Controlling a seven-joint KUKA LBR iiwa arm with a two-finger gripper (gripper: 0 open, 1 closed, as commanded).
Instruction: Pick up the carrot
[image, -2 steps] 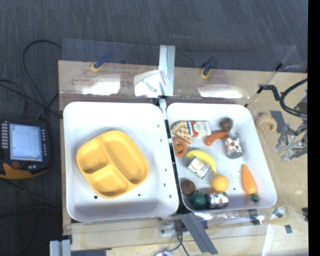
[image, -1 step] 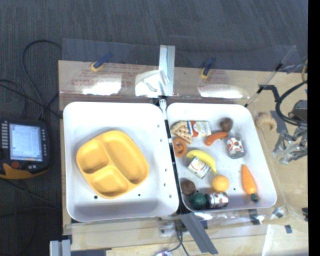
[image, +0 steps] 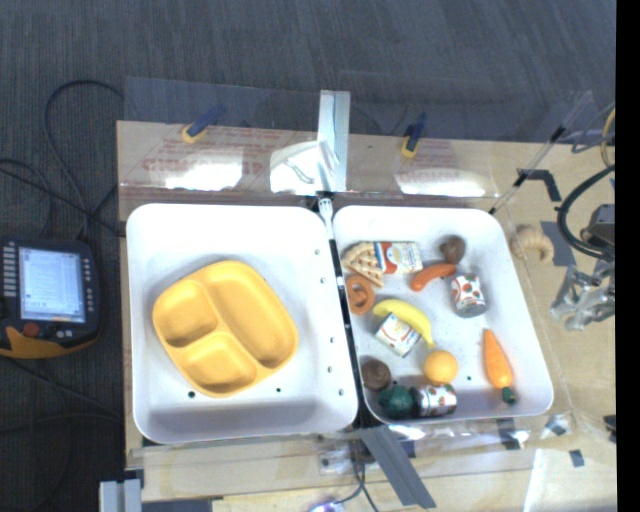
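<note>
On the surface, two white bins (image: 140, 330) are seen side by side, and the carrot (image: 497, 362) is found lying by the right wall of the right-hand bin, while the gripper (image: 585, 297) is held outside it, its state impossible to tell.

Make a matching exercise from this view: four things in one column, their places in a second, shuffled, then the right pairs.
Things:
1. carrot
2. yellow tray
3. banana
4. orange

Places:
A. middle of the right bin
B. left bin
C. right bin, near its right wall
D. right bin, just left of the carrot

Pairs: 1-C, 2-B, 3-A, 4-D
</note>
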